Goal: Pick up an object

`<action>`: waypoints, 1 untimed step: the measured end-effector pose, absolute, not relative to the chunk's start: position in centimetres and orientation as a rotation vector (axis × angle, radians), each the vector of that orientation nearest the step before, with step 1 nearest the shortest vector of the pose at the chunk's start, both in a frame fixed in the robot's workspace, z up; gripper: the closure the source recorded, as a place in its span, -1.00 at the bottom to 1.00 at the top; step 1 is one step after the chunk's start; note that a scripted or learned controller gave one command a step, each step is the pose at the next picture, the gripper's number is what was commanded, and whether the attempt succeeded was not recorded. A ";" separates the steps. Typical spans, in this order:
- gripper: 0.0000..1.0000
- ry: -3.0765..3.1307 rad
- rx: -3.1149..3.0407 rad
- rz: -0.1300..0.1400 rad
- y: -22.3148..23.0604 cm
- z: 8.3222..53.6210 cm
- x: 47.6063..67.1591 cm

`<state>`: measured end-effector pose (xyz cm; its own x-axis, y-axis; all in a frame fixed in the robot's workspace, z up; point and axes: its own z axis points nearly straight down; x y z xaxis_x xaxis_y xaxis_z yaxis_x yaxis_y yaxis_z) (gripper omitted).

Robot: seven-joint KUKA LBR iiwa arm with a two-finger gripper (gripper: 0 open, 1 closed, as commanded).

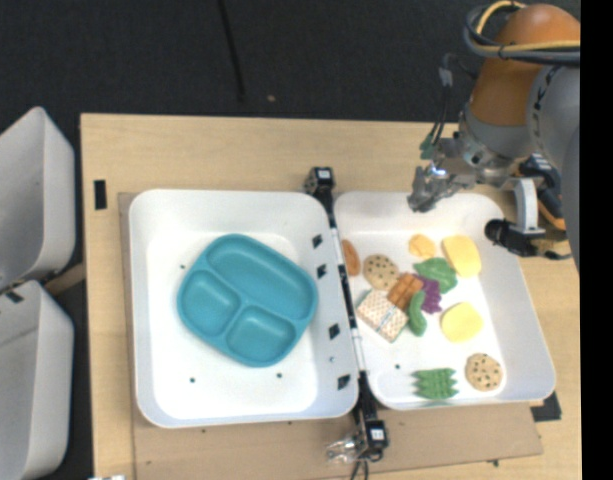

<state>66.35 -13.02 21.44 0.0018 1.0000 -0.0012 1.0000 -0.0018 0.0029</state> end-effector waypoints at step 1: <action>1.00 2.222 2.219 0.000 -13.2 24.1 66.4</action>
